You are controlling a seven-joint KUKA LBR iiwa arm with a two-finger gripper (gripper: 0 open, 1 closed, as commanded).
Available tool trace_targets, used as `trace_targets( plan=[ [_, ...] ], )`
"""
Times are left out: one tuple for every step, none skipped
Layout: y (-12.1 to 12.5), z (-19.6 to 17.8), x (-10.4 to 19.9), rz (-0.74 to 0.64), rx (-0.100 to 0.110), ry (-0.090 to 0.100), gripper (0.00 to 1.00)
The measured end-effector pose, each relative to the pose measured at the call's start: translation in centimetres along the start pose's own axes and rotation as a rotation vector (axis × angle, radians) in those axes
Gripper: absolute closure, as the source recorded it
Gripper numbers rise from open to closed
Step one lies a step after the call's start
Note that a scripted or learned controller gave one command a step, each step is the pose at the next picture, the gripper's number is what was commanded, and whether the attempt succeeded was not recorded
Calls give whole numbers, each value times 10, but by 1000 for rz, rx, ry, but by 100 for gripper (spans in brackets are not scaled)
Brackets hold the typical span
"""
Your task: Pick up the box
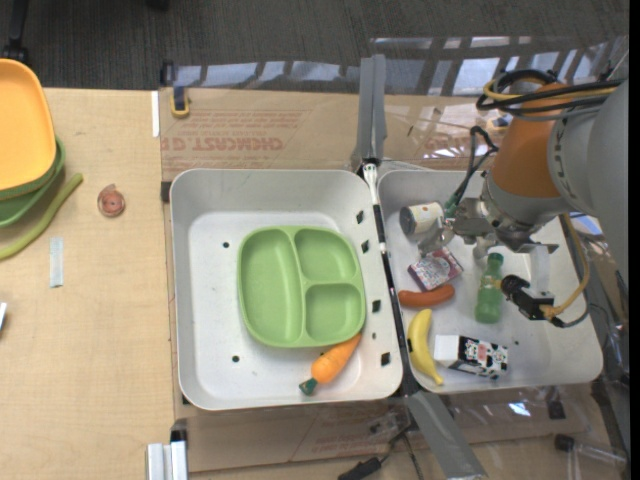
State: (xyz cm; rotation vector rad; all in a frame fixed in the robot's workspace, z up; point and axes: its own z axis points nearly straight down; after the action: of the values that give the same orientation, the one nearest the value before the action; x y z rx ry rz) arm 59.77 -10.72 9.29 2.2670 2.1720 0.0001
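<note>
Box (476,356) near right bin's (585,353) front edge, beside banana (423,347).

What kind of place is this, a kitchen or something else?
Probably a robot lab, not a kitchen: a grey arm reaches over two white bins on a bench, they hold toy-like food such as a carrot, and office carpet lies behind.

The worktop (90,348) is pale wood, and a brown cardboard sheet (260,133) with printed lettering covers its middle and right part. Two shallow white bins rest side by side on the cardboard: the left bin (200,298) and the right bin (570,353), their inner walls touching. At the worktop's far left edge lies a stack of yellow and green trays (25,153). Near them sits a small pink round thing (111,201), and closer to the near edge a small pale strip (56,262).
</note>
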Motion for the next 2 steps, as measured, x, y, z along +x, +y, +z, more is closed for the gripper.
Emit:
trace_targets(
  plan=[
    [-40, 1, 12, -50, 4, 1, 0],
    [-40, -7, 11, -45, 5, 1, 100]
  ],
)
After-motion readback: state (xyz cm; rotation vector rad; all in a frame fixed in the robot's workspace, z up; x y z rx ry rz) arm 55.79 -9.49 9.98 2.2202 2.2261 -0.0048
